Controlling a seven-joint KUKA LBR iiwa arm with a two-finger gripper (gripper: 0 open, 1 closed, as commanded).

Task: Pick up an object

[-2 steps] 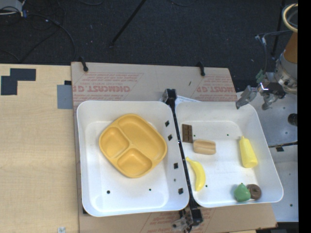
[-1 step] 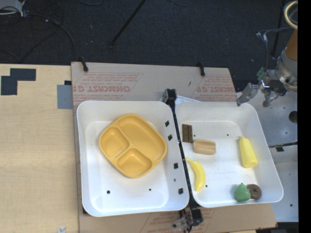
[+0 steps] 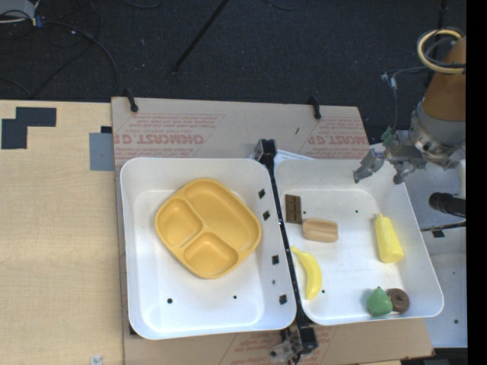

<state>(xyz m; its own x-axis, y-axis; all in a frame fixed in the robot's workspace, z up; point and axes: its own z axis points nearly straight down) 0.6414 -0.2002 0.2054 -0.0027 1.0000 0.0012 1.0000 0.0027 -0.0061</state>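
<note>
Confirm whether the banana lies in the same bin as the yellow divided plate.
No. The banana lies in the right bin; the yellow divided plate sits in the left bin.

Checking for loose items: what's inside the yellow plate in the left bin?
All three compartments of the plate look bare. Whatever lies under it on the bin floor is covered.

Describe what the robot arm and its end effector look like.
The arm is grey with an orange band above the wrist, and a yellowish cable loops beside it. Its end effector is dull grey metal with two splayed fingers and thin wiring near its base.
</note>
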